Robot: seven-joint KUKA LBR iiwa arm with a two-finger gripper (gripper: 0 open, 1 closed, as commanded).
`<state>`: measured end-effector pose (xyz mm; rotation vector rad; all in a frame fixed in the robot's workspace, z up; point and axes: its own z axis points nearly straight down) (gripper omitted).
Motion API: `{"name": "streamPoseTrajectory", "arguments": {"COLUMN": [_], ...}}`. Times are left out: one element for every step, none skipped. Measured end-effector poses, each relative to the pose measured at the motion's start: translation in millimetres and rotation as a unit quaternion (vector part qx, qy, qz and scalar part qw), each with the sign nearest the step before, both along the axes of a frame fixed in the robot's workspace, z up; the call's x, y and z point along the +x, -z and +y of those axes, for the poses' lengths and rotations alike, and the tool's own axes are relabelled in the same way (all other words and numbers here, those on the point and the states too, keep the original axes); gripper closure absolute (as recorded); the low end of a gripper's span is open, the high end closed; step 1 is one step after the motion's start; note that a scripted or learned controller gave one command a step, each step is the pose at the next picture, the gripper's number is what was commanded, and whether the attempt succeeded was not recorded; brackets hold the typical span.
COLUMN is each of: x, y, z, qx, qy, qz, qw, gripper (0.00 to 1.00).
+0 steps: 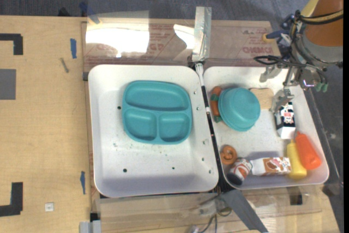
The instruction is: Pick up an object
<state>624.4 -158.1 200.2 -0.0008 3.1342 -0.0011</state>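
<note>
Bins sit side by side on the wooden surface. Left bin holds a teal divided plate, with bare floor all around it. Right bin is crowded: teal bowl upturned, a small carton with black-and-white print lying lengthwise toward the far wall, orange and yellow pieces beside the right wall. Claw hangs just above the carton; whether its fingers are apart cannot be told.
</note>
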Motion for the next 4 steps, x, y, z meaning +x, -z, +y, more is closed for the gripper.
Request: {"name": "streamPoseTrajectory", "arguments": {"x": [-75,-26,-21,-35], "y": [112,82,89,112], "z": [-46,-4,-2,-58], "qx": [-0.0015,-0.0068,-0.0153,-0.0010], "qy": [-0.104,-0.168,-0.179,-0.206], "qz": [-0.002,0.002,0.000,-0.001], "qw": [0.9945,0.9858,0.9837,0.9786], "gripper": [0.00,0.00,0.00,0.00]}}
